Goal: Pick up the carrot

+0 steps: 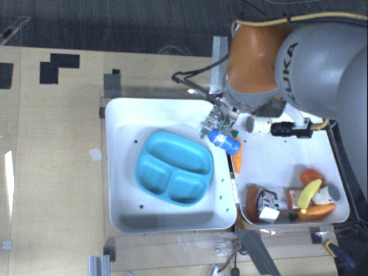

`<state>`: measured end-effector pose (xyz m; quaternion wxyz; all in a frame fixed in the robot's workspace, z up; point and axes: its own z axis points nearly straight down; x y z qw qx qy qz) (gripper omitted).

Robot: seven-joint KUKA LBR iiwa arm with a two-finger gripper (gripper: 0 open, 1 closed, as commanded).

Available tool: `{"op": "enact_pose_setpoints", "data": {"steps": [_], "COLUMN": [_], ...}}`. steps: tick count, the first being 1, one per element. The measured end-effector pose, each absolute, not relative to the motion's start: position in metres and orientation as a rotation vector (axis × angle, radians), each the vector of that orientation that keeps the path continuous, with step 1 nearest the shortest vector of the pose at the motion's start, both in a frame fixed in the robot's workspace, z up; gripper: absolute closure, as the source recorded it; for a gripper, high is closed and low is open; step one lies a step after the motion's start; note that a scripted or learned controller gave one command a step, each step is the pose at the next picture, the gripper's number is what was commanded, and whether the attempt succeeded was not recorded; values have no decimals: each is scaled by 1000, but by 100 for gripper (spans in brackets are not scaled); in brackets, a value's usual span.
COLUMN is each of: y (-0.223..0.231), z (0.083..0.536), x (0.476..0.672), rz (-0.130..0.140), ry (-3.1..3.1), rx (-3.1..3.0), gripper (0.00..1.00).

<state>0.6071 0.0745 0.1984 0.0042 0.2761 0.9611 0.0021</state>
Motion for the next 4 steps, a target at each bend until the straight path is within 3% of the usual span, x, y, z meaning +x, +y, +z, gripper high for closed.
{"op": "enact_pose_setpoints", "data": {"steps": [1, 2, 3, 4], "y": [-7, 27, 29, 96], "z": [267, 202, 185, 220], "x": [598, 500, 556, 586], "rz": [5, 4, 5, 6], "ry": [2934, 3014, 3009, 3114], "rx": [1100, 872, 882, 331], "gripper": [100, 100, 100, 100]}}
